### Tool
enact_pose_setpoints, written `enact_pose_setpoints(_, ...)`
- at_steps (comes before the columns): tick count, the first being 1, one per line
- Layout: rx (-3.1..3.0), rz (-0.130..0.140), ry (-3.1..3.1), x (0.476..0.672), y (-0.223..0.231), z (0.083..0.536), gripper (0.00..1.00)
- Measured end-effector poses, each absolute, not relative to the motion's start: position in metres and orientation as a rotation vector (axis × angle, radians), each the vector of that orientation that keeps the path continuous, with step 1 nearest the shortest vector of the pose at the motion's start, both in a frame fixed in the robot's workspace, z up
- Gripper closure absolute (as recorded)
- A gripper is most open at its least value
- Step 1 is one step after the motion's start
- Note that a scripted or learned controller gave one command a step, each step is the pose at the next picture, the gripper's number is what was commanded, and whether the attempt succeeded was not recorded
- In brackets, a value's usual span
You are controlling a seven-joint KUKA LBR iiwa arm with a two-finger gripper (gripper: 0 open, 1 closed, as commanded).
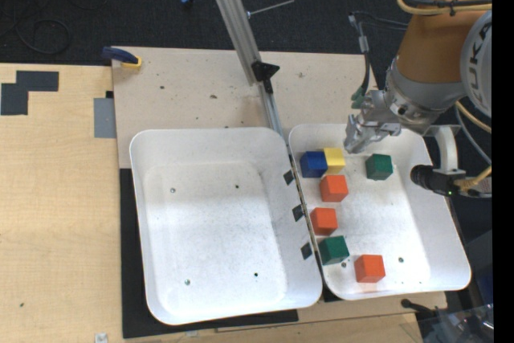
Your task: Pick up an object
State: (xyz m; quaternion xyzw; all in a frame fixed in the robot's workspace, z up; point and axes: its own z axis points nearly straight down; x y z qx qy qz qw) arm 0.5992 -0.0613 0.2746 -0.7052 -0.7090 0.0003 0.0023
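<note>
The right bin holds several small cubes. A blue cube and a yellow cube sit side by side at its far left. An orange cube lies just below them, and another orange cube lower still. One green cube rests to the right, a second green cube near the left wall. A third orange cube sits near the front. My gripper hangs over the bin's far part, just right of and above the yellow cube, with nothing seen between its fingers.
The left bin lies beside the right one, with black clips along the shared wall. A slanted aluminium bar rises behind the bins. A blue-and-yellow clamp sits at the bench's far left.
</note>
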Motion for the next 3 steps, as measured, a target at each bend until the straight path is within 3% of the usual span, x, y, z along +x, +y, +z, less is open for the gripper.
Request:
enact_pose_setpoints(2,-2.213,0.004,-2.223,0.598,0.041,0.264,1.00)
enact_pose_setpoints(3,-2.215,0.001,-2.224,0.608,0.092,0.260,1.00)
